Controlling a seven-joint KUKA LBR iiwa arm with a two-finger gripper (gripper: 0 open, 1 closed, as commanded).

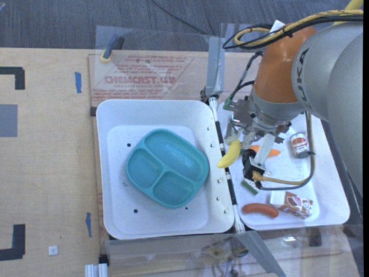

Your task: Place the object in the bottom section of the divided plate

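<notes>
Banana (229, 154), yellow and curved, hangs slanted just under the gripper (241, 136), over the left edge of the right bin (337, 203), next to the seam between the bins. Its upper end sits right at the fingers, but whether they pinch it is too cluttered to tell; can't tell how wide the jaws stand either. Arm (323, 62) comes in from the right, grey shell with orange band above the wrist, wrist pointing down over the right bin's near-left part, cables looping around it.

Plate (167, 167): teal, smooth plastic, rounded, three sections, lying tilted in the middle of the left bin (109, 154). Plate well apart from banana.

Right bin also has a sausage (260, 210) near the front edge, a packet (297, 203) beside it, a small can (298, 145) toward the right, and an orange piece (271, 152) under the wrist.
</notes>
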